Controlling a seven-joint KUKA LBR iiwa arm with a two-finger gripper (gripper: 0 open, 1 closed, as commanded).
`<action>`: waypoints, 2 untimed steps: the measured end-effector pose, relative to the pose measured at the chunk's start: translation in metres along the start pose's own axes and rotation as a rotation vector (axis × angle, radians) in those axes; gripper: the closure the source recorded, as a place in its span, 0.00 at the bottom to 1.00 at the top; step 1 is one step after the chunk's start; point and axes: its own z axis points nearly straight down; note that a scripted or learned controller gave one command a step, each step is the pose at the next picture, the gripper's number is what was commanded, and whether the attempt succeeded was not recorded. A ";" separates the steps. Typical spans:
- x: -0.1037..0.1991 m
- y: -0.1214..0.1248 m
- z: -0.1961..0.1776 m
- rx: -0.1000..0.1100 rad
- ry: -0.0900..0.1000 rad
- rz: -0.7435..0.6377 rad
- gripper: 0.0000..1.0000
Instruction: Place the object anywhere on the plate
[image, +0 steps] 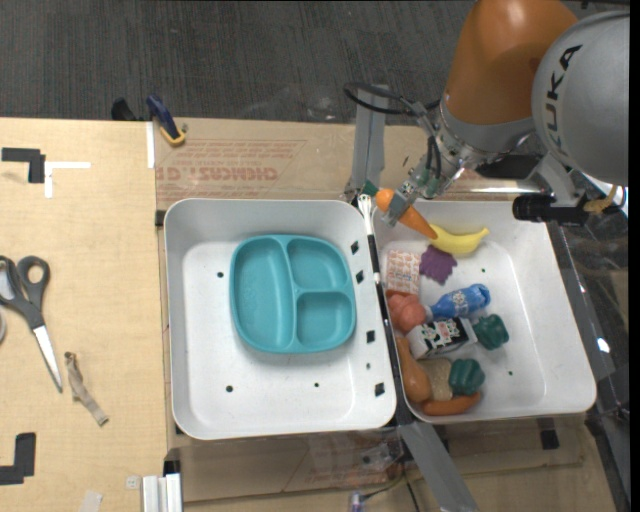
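Carrot (418, 221), that orange toy piece, is up off the pile and looks pinched at its upper end between the closed fingers of the gripper (408, 198), hanging tilted over the back left corner of the right bin (560, 330). Big picture first: the KUKA arm (520, 70) reaches in from the right, wrist low over that bin. Left bin (190, 330) carries the teal divided plate (294, 294), all three compartments bare, so nothing is delivered yet. My read: pick looks done, carry and release remain. The carrot has to cross the wall between the bins and travel to the plate, which sits well apart from it. Below the gripper lie a banana (462, 239), a purple piece (437, 264), a blue bottle (463, 300) and other toy foods.
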 end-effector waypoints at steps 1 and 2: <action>0.098 0.037 -0.001 0.002 0.002 -0.062 1.00; 0.098 0.036 -0.001 0.002 0.002 -0.060 0.00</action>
